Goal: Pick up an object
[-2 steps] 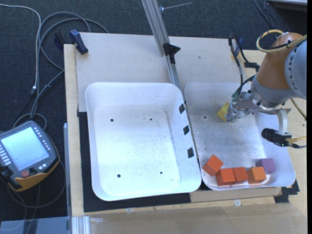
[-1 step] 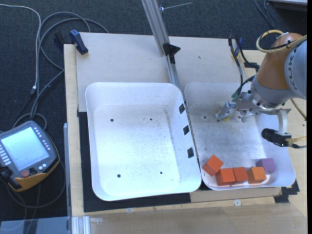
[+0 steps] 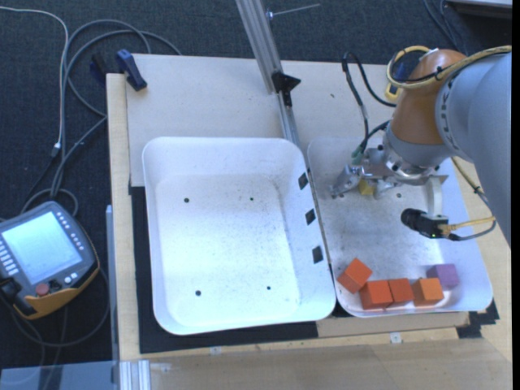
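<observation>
- A small yellow object (image 3: pixel 368 188) is seen under the gripper (image 3: pixel 363 182), in the far part of the right bin (image 3: pixel 357 234)
- The gripper state cannot be told
- Orange blocks (image 3: pixel 388 289) and a purple block (image 3: pixel 443 275) are seen at the near edge

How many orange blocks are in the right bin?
4, all along the near edge of the right bin: one tilted at the left, then three in a row. More may hide under the arm.
</observation>
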You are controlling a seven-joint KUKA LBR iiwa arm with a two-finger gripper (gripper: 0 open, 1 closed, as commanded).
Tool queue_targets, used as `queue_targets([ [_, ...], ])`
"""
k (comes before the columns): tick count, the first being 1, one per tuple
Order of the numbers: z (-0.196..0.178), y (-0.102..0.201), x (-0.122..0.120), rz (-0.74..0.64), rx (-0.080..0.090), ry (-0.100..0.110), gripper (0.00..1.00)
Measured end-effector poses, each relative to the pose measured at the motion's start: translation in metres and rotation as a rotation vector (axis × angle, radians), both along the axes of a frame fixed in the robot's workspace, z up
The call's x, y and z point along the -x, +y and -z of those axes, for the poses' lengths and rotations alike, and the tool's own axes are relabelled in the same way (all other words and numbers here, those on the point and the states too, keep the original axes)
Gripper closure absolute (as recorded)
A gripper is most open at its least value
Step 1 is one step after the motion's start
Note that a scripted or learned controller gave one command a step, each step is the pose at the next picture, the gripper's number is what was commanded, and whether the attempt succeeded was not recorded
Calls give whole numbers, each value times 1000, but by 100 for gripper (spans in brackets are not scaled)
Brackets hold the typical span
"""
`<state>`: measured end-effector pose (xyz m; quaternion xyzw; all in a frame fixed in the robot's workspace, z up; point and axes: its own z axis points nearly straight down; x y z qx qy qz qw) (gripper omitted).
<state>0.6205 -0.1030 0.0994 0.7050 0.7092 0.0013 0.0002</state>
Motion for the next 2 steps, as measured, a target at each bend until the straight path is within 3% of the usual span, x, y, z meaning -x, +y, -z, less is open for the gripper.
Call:
queue_targets([
  [1,-1,-53,-26,8,4,-2,0],
  [2,-12,-50,-26,3,4,-2,100],
])
